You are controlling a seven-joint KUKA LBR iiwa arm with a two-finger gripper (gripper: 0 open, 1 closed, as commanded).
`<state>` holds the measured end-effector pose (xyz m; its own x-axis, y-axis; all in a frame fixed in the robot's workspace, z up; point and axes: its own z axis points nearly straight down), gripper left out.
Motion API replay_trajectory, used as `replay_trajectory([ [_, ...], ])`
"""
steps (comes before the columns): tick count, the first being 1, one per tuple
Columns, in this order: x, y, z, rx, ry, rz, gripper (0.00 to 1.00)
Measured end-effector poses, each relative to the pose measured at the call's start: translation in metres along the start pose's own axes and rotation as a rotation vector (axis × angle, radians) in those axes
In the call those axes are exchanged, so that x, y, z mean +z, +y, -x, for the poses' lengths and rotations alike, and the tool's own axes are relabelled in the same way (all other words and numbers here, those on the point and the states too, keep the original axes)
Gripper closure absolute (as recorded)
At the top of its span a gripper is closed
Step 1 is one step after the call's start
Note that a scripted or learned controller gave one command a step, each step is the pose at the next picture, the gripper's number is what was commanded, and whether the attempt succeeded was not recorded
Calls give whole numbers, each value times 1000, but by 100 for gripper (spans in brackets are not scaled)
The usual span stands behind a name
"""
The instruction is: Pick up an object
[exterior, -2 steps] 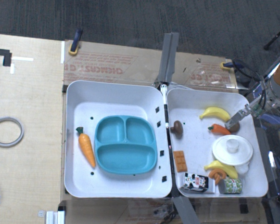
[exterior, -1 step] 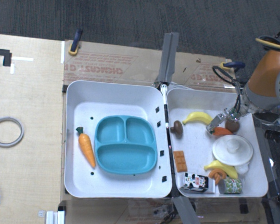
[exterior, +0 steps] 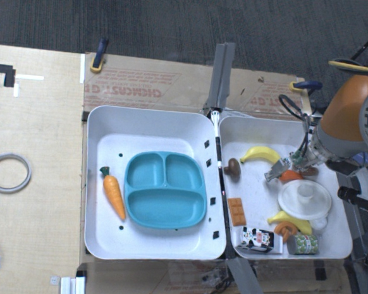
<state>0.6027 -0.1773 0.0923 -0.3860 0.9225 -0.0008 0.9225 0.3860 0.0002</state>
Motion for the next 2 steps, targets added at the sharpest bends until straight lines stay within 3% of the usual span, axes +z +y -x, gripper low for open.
replay_trajectory([
  [1,-10,1,0,-3,-3,1,100],
  [2,-168,3,-80,155,-1,-1,100],
])
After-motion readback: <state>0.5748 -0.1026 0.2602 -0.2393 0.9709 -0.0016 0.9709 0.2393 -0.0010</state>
